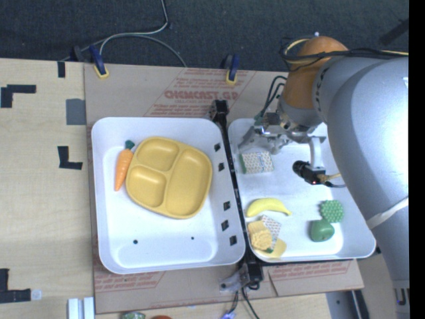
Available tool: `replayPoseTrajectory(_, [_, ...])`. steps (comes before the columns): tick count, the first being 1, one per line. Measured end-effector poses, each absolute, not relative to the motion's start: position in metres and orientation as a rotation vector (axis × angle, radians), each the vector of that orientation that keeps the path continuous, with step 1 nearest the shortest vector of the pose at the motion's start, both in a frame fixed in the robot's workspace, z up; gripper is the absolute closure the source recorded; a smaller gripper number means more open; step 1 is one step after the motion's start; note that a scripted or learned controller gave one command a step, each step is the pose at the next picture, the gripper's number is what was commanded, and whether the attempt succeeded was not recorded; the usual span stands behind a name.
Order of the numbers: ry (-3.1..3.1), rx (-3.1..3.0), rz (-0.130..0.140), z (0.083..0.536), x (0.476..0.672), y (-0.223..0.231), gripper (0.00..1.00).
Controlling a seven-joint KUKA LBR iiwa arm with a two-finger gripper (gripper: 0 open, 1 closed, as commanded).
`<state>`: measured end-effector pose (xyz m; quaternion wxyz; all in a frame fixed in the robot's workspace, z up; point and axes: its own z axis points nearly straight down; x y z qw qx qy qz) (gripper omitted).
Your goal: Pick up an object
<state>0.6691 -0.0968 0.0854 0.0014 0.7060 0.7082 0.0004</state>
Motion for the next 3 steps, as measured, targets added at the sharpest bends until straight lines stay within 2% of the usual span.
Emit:
replayPoseTrajectory(2, [2.219, 2.217, 0.0, 0.086, 0.628, -0.104, 0.0])
replayPoseTrajectory(3, [2.221, 2.217, -0.001, 0.095, 0.628, -0.103, 1.0])
